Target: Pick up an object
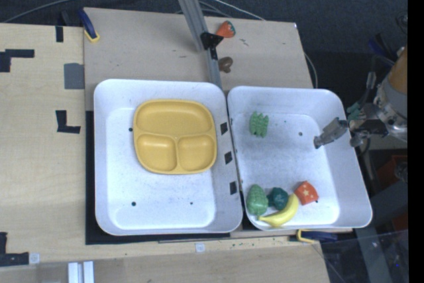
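Note:
The right bin [331, 99] holds several toys. A light green ridged toy [258, 124] lies near its far left. At the near edge, a green vegetable [257, 199], a dark teal piece [278, 197], a yellow banana [283, 214] and a red-orange piece [306, 192] sit bunched together. My gripper [342, 137] hangs over the right side of this bin, open, with nothing between its fingers. It is well right of the light green toy and above the red-orange piece.
A yellow divided plate [175, 136] lies in the left bin [106, 162]. A grey pole [189, 3] slants over the bench behind the bins, with a small orange object [226, 28] and a brown one [225, 64] beside it.

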`<state>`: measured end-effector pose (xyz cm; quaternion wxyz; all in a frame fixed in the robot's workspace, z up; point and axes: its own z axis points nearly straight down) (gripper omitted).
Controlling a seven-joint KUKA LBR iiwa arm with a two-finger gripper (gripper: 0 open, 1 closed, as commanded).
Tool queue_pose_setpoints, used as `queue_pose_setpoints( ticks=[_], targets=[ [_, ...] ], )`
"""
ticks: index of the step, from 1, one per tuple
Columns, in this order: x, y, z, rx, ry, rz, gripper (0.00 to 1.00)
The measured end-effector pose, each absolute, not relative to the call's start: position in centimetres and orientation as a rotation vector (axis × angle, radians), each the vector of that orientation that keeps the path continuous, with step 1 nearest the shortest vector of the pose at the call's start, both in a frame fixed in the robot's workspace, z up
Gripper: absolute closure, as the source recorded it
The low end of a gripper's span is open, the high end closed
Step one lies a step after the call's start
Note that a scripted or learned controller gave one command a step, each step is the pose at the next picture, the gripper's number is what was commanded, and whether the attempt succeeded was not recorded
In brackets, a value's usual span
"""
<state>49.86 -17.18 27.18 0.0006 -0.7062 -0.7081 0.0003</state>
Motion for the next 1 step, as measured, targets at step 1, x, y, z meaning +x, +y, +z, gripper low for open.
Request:
queue_pose_setpoints(
  ticks=[1],
  targets=[
    [49.85,-17.19,27.19,-2.218,-2.223,0.001,0.00]
  ],
)
